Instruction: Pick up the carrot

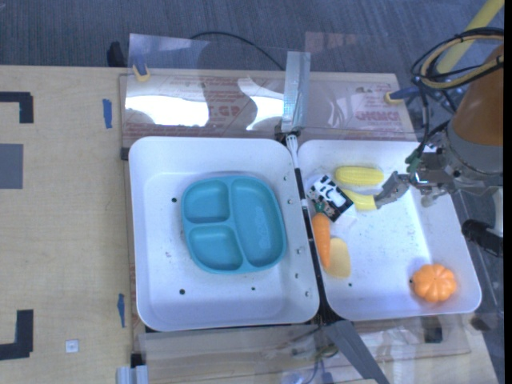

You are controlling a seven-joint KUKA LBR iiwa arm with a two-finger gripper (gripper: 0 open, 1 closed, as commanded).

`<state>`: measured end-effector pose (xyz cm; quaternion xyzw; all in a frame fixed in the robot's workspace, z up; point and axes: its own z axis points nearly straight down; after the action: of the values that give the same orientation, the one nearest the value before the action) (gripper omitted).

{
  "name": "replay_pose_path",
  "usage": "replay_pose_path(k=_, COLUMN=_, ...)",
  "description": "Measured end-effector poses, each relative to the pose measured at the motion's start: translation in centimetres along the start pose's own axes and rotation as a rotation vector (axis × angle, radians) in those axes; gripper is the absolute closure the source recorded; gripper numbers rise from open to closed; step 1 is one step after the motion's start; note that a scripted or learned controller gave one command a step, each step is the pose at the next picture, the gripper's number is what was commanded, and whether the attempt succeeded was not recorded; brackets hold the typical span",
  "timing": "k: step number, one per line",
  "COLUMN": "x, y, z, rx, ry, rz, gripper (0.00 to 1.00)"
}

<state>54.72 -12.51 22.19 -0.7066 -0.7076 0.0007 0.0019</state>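
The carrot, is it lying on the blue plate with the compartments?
No, the carrot lies in the right bin against its left wall, while the blue plate sits in the left bin.

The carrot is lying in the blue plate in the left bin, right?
No. The camera view shows the carrot in the right bin, against its left wall. The blue plate does sit in the left bin.

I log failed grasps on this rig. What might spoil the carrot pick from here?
The carrot lies tight against the right bin's left wall, leaving little finger room on that side. A pale yellow piece touches its other side and may get pinched or shoved. The gripper sits by the corn, which could get knocked.
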Motion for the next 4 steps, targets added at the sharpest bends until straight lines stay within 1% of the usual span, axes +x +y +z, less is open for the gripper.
replay_pose_path(k=1, x=0.0, y=0.1, z=-1.0, rx=-0.004, ry=-0.001, rz=0.000, gripper=1.00)
replay_pose_path(k=2, x=-2.3, y=2.2, z=0.1, rx=-0.005, ry=-0.003, rz=0.617, gripper=1.00)
replay_pose_path(k=3, x=-1.5, y=8.2, z=13.2, rx=-0.008, ry=0.000, rz=0.714, gripper=1.00)
replay_pose_path(k=4, x=-4.9, y=7.8, z=0.9, rx=-0.007, ry=0.001, rz=1.251, gripper=1.00)
